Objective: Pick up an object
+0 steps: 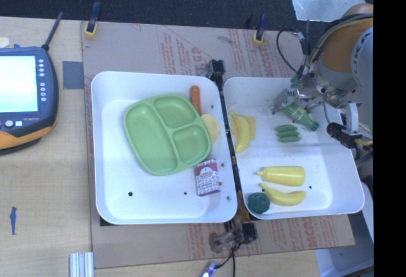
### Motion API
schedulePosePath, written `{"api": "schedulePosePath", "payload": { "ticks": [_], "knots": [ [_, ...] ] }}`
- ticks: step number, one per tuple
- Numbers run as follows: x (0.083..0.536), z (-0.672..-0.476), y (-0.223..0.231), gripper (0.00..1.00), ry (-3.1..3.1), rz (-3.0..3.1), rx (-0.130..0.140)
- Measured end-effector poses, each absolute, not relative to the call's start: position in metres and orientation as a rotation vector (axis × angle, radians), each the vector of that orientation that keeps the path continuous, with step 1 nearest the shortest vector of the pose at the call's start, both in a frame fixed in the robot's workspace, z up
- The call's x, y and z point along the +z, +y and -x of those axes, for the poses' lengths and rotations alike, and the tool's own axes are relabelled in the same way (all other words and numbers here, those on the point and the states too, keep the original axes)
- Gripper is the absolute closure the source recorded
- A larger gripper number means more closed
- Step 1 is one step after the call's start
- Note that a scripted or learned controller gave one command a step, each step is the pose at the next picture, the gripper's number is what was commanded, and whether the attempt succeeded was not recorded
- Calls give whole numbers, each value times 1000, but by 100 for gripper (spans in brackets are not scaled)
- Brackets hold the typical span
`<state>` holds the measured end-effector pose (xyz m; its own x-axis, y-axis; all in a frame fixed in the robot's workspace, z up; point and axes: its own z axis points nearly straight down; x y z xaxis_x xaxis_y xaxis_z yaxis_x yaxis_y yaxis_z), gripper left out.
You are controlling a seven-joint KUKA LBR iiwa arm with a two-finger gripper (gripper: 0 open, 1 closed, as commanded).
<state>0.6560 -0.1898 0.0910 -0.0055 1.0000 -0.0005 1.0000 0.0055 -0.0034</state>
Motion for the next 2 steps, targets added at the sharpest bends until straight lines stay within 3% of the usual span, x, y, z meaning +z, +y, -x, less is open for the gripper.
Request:
{"api": "schedulePosePath", "payload": {
  "ticks": [1, 2],
  "knots": [
    [103, -657, -190, 100, -2233, 2209, 5],
    [167, -609, -150, 100, -2226, 2213, 3]
  ]
}}
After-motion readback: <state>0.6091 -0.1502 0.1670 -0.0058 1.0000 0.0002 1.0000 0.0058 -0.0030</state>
